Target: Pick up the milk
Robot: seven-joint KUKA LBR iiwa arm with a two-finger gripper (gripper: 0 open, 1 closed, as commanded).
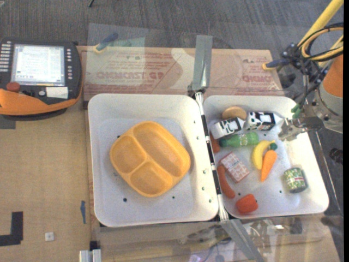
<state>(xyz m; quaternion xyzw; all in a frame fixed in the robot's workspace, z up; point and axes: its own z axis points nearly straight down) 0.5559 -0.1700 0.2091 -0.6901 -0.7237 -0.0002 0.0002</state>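
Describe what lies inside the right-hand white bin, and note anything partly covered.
The right bin holds the milk carton, a bread roll partly hidden behind it, a green bottle, banana, carrot, patterned box, sausage, tomato and a small green can.

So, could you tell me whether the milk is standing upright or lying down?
Lying down: the milk rests lengthwise on its side in the right bin.
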